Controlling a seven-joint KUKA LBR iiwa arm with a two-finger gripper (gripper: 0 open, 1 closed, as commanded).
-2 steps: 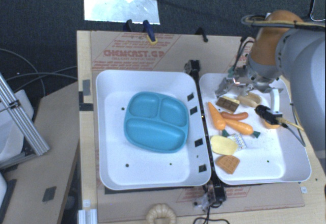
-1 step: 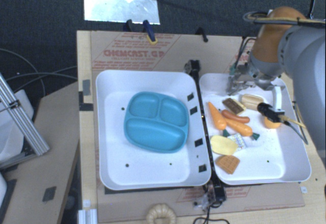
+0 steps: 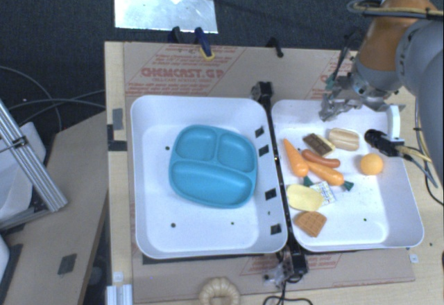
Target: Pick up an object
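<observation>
gripper (image 3: 331,108): hovers over the right bin's (image 3: 399,224) far edge, nothing between its fingers, which look fairly narrow
targets: bread roll (image 3: 343,138), chocolate bar (image 3: 317,143), sausage (image 3: 321,159), carrots (image 3: 295,158) and orange (image 3: 371,164), all mid-bin, just nearer than the gripper
risk: toys are packed tight, so a drop probably clips two and grabs nothing

Count taken. White bins: two — the left bin (image 3: 149,227) and the right bin (image 3: 395,217), side by side. Blue compartment plate (image 3: 212,165): one, in the left bin, with three sections. Loose items in the right bin — eight in all: one carrot (image 3: 294,158), one sausage (image 3: 321,158), one orange stick-shaped piece (image 3: 327,174), one brown bar (image 3: 317,143), one bread roll (image 3: 343,138), one orange ball (image 3: 371,164), one pale yellow piece (image 3: 303,197), one waffle-textured brown piece (image 3: 310,223).
</observation>
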